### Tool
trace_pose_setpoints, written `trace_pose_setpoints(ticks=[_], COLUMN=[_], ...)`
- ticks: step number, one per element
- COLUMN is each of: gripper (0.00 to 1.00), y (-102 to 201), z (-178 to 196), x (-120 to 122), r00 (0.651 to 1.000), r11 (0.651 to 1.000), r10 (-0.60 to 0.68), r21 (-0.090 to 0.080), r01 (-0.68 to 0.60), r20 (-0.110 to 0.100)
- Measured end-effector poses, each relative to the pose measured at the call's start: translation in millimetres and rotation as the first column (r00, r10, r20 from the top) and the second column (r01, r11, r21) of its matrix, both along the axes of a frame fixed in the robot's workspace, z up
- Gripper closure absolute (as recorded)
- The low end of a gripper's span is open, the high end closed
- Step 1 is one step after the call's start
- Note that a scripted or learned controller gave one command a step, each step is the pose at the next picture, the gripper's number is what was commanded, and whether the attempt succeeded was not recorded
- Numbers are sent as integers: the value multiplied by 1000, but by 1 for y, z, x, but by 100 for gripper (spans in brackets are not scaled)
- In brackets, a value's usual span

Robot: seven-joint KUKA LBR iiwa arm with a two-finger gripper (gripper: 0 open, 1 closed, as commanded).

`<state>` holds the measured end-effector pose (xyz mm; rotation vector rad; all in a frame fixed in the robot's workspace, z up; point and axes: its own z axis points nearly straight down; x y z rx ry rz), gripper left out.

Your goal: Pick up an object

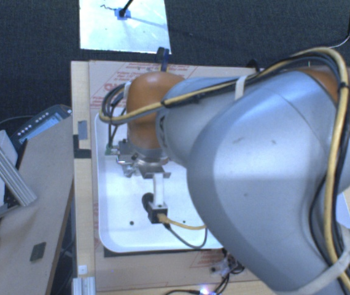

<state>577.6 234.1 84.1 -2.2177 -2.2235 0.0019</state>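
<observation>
The arm (267, 158) reached steeply over the white bin (116, 232) on the bench (81, 183), its wrist (144, 103) pointed straight down. It was a posture suited to a top-down grab. The wrist hid the jaws, so I could not tell whether they were open or closed. Any object to pick presumably lay directly beneath them, hidden too.

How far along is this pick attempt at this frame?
Done: the arm is over the bin, with the gripper low above its white floor. In hand: no grasp can be confirmed, as the arm hides much of the bin. Left: grasp an object and lift it.
</observation>
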Motion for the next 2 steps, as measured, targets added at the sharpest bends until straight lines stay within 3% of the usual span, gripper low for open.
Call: trace_pose_setpoints(ticks=[1, 2], gripper=[100, 100], y=[1, -64], z=[1, 1], x=[12, 34], r00=[1000, 1000], r11=[1000, 1000], r10=[1, -7], r21=[2, -2], r01=[-1, 7], r20=[3, 4])
